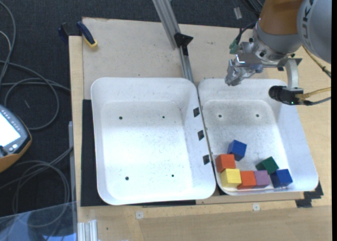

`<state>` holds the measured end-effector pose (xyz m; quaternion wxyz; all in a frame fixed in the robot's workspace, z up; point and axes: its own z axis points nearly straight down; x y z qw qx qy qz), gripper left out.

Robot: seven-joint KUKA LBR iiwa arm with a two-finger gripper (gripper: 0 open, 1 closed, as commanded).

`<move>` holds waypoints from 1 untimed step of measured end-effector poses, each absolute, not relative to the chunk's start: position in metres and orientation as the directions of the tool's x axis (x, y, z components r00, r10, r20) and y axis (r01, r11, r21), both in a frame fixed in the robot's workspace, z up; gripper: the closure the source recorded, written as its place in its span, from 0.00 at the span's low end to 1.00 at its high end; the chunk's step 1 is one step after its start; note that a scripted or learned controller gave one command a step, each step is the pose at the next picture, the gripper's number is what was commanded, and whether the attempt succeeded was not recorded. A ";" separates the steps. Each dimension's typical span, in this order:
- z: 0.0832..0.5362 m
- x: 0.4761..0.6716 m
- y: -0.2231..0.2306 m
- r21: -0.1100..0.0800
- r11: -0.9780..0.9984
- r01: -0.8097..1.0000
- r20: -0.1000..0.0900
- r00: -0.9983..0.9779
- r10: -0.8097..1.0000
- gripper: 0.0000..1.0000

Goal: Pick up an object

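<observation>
From my station I see the grey arm with its orange band reaching in, and its end effector point(234, 78) hangs over the far rim of the right-hand shallow white plastic bin point(297, 140). I cannot tell whether it is released or clenched; I see nothing between its tips.

The things to pick lie well apart from the end effector, toward the near edge of that same bin. Closest to it is a small blue cube point(238, 149), tilted on one corner. Just beyond that, farther from the end effector, an orange-red cube point(226, 161) touches a yellow cube point(230, 176), which sits against the bin's near wall. In a row beside the yellow one are a second orange cube point(247, 179), then a purple cube point(262, 178), then a dark blue cube point(283, 177). A dark green cube point(269, 164) rests just behind the purple and dark blue ones.

To the end effector's other side sits the left-hand shallow white plastic bin point(105, 129), touching its neighbour along one wall. Both stand on the pale wooden bench point(131, 45). A slanted grey metal rail point(166, 16) crosses the bench near the end effector.
</observation>
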<state>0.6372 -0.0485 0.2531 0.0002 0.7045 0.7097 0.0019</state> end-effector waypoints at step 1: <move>0.197 0.636 0.050 -0.007 0.008 1.000 0.004 -0.008 1.000 1.00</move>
